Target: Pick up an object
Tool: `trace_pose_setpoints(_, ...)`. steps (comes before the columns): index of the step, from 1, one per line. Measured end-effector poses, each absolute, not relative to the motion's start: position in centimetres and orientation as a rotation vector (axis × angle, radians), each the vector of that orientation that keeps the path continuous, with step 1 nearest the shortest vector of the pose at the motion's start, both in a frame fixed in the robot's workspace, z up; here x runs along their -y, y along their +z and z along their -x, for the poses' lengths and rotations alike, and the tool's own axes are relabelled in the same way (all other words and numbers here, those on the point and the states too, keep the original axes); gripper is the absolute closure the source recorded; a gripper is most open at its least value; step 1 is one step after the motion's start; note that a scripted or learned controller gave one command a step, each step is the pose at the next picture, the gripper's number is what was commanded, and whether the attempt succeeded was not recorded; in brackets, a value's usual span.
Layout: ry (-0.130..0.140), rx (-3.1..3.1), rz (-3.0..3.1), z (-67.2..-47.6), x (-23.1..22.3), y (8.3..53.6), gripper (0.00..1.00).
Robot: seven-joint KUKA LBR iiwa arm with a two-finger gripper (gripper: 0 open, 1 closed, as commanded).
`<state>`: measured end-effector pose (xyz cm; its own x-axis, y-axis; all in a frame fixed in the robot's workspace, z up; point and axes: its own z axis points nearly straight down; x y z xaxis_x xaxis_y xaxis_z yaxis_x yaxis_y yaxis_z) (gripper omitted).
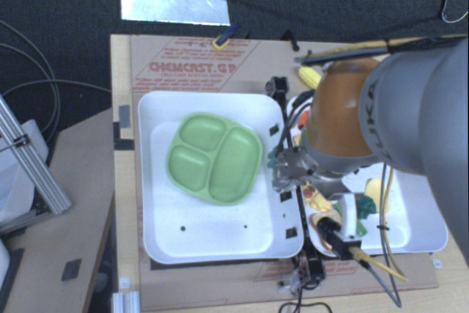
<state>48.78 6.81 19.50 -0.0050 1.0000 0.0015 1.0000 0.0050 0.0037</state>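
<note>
The grey arm [410,106] comes in from the right and covers most of the right bin [429,234], its orange band [341,110] bulging over that bin's far left part. The gripper [284,174] hangs low at the strip where the two bins meet, just beside the right edge of the green divided plate [215,157]. From up here its tip is a dark, blurred cluster, and I cannot tell whether it is open or closed, or whether anything is in it. The plate lies flat in the left bin [212,100], a little far of centre and turned at a slant, with two small compartments on its left and one long one on its right. In the right bin, what shows past the arm is a yellow item [374,190] near the middle and a green and white item [357,210] just nearer and left of it; both are too small to name. Both bins sit on a cardboard sheet [194,59] with red print.
</note>
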Motion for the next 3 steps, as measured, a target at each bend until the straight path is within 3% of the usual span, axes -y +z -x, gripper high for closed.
trace_pose_setpoints(1, 0.002, -2.229, -2.215, -48.6, -9.1, 19.0, 1.00)
trace_pose_setpoints(2, 0.029, -2.223, -2.207, -48.9, -11.6, 37.6, 1.00)
trace_pose_setpoints(3, 0.008, -2.226, -2.213, -48.7, -10.5, 40.5, 1.00)
